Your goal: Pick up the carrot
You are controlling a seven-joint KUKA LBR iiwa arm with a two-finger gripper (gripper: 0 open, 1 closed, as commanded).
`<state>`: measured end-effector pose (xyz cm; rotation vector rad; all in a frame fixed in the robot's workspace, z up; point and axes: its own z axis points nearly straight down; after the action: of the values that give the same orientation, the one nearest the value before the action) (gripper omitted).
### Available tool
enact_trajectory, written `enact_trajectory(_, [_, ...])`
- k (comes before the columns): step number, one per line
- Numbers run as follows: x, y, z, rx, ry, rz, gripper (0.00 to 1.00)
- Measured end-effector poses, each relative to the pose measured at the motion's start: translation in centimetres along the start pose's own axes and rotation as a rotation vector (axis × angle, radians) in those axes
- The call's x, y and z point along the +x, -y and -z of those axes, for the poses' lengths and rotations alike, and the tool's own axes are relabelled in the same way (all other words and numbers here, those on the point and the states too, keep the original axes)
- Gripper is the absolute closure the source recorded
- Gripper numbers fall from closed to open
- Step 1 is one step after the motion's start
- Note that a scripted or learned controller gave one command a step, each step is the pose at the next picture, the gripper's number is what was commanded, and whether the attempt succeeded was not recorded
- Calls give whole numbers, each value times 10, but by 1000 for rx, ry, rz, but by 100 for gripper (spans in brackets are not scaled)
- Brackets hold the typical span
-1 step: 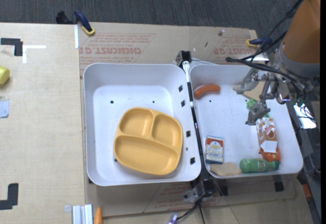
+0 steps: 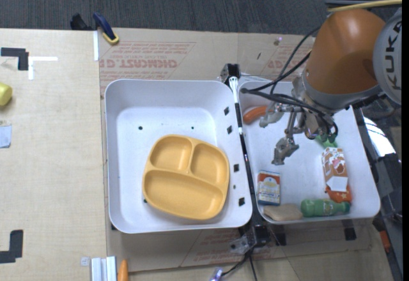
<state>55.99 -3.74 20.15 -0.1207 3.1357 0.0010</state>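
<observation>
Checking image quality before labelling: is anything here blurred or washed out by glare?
Camera view: evenly lit and mostly sharp; the yellow plate is crisp, the pincer looks slightly soft, and the arm hides part of the carrot; a bright reflection sits beyond the right bin.

- Bench [image 2: 51, 165]: light wood surface, with a printed cardboard sheet [image 2: 192, 56] laid flat on it.
- Left bin [image 2: 118, 145] and right bin [image 2: 364, 209]: side by side on the cardboard, touching.
- Yellow object [image 2: 4, 94]: at the bench's left edge.

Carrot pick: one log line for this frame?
carrot: right bin, far-left corner, not held | gripper: above bin middle, nothing between jaws | yellow tray: left bin
</observation>
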Motion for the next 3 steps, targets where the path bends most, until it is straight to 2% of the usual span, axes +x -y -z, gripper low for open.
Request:
enact_trajectory(1, [27, -73, -9, -1, -1, 115, 0])
enact_trajectory(2, [59, -116, -9, 0, -2, 127, 0])
enact_trajectory(3, [59, -149, -104, -1, 15, 174, 0])
